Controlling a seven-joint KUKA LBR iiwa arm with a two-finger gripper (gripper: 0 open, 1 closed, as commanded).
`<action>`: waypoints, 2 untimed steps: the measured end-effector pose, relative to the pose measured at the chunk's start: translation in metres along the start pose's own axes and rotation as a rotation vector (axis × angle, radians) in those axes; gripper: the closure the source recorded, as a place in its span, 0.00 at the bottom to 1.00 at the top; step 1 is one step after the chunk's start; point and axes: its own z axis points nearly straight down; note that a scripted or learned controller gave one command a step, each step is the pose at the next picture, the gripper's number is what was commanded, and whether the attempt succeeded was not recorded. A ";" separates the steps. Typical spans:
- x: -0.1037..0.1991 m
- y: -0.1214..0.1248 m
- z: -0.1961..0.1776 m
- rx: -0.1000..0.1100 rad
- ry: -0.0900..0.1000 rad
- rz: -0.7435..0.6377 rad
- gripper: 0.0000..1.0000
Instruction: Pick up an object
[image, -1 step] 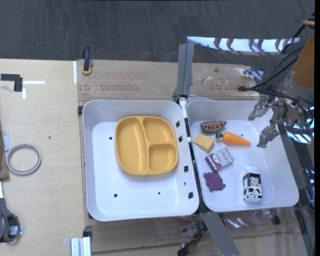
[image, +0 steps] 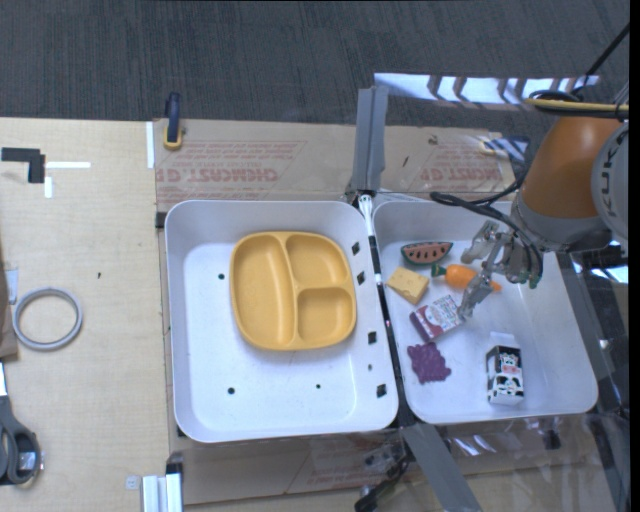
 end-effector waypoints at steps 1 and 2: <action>-0.027 0.018 -0.049 0.000 0.005 -0.067 0.00; -0.022 0.008 -0.045 0.000 0.007 -0.061 0.00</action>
